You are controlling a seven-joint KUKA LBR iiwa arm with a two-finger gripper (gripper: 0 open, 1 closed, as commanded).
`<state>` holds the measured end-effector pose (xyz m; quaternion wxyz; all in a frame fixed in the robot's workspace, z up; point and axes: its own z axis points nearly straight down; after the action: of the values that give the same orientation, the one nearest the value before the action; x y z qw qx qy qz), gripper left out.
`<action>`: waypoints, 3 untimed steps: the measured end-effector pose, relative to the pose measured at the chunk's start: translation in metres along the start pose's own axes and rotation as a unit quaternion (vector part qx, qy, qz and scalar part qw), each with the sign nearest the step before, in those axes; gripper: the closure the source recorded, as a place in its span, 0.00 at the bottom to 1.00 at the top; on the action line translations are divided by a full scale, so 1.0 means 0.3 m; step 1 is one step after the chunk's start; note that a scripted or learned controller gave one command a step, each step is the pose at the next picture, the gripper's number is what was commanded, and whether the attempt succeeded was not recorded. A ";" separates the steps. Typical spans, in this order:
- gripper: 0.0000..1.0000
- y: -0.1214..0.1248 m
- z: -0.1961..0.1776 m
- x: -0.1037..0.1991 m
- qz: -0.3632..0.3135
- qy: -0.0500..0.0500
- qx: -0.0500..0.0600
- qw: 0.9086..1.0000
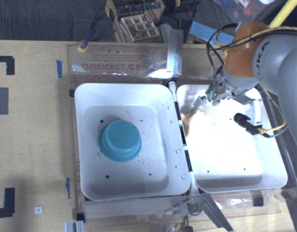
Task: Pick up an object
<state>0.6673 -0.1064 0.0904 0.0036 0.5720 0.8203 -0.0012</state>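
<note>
The gripper [212, 96] hangs over the right bin [235, 173] — whether it's open or closed, I cannot tell. The blue bowl [120, 140] sits upside down in the left bin [85, 105] — still the approach stage; next, cross left and descend.

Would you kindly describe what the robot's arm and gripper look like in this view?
The arm is a thick, rounded grey body with an orange band above the wrist. Black and yellow cables loop around it. The gripper is a small, dark metallic piece with a greenish spot, over the right bin; finer detail is too blurred to tell.
</note>
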 end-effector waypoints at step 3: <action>0.00 -0.110 -0.347 -0.174 0.058 0.002 0.000 0.998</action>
<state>0.6537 -0.1661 0.1948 0.0014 0.6183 0.7859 0.0001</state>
